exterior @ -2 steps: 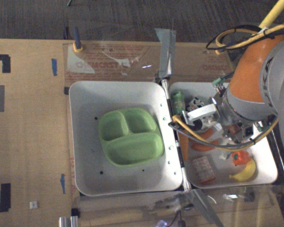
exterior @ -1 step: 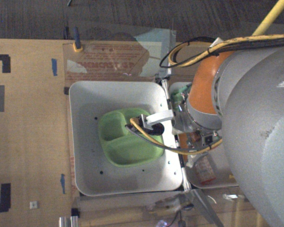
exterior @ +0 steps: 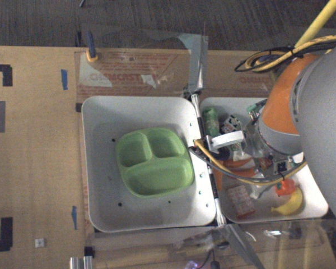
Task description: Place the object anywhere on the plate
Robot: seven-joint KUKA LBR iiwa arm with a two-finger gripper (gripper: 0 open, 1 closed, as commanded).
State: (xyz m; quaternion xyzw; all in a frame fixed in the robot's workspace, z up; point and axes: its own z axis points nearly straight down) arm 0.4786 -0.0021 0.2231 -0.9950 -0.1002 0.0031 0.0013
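The green 3-compartment plate is lying in the left bin while the arm is hanging over the right bin, where a banana and a green bottle are resting.

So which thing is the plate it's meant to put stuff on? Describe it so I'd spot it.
Look at the left bin of the two white bins on the bench. The plate lies near its middle, the one thing in that bin. It is light green with rounded corners, split into three compartments, unlike the small mixed items in the right bin.
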